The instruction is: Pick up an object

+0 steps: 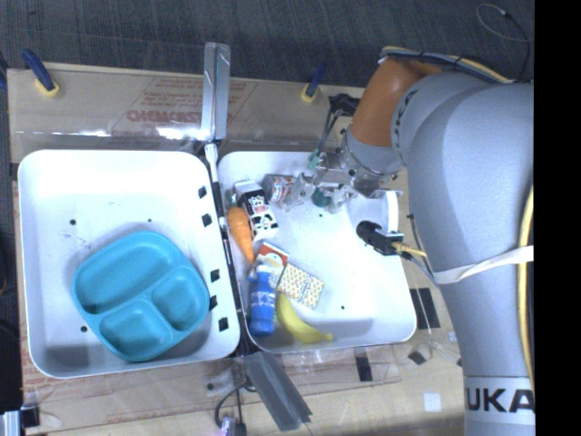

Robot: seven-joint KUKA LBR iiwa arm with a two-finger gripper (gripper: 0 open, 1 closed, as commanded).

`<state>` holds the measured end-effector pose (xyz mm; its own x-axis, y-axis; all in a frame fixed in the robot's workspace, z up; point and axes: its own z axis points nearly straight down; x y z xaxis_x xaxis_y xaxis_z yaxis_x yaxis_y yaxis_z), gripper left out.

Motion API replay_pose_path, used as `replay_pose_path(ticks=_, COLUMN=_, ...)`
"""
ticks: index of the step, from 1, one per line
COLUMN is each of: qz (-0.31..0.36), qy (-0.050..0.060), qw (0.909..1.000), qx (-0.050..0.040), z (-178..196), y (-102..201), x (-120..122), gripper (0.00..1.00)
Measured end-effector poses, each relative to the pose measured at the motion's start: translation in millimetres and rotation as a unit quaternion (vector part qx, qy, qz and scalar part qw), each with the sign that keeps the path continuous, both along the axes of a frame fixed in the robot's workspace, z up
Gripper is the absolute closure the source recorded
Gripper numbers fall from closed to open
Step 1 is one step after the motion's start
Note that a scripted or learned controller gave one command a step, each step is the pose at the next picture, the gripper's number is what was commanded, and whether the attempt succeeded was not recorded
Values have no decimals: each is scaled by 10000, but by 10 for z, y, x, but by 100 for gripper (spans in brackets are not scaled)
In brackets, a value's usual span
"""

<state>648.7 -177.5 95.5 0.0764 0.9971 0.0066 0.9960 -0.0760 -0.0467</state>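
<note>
My gripper (307,187) is low in the right bin (363,289), near its far wall. Just to its left lies a small silvery object with red marks (280,189), touching or almost touching the gripper tip; I cannot tell whether it is held. Further left sit a black-and-white patterned item (259,213) and an orange carrot (240,231) along the left wall. Toward the front lie a red-and-white packet (270,258), a patterned packet (300,285), a blue bottle (261,300) and a yellow banana (300,324).
The left bin (54,198) holds a blue divided plate (141,296) at its front. A metal divider bar (216,89) stands between the bins at the back. The arm's grey body covers the right side of the bench.
</note>
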Motion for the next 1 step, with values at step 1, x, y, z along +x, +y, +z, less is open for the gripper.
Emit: replay_pose_path(ticks=1, qz=-268, qy=-8, qw=9996, qx=-5, z=-112, y=-225, x=-3, gripper=0)
